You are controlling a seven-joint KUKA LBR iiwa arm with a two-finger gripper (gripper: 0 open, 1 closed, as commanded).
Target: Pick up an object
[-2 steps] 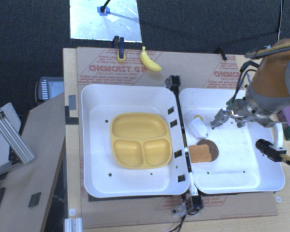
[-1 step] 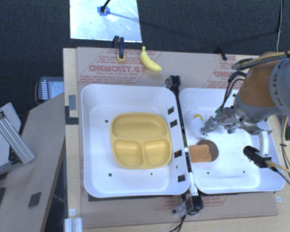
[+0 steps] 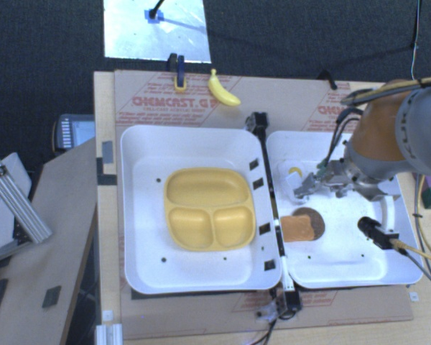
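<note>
My gripper (image 3: 307, 186) hangs over the left part of the right bin (image 3: 345, 264), with the grey arm and its orange band (image 3: 377, 124) reaching in from the right. Just below the gripper lie a tan, toast-like piece (image 3: 296, 228) and a dark brown disc (image 3: 312, 219), touching each other near the bin's left wall. A small curved yellow item (image 3: 295, 171) rests on the bin floor just up and left of the gripper. Nothing shows in the gripper's grasp.
The left bin (image 3: 140, 257) holds a yellow divided plate (image 3: 206, 208). A toy banana (image 3: 223, 92) and a yellow-and-black clamp (image 3: 179, 74) lie on the cardboard behind the bins. A black divider (image 3: 267, 192) runs between the bins. A black fitting (image 3: 377, 233) and cables hang by the arm.
</note>
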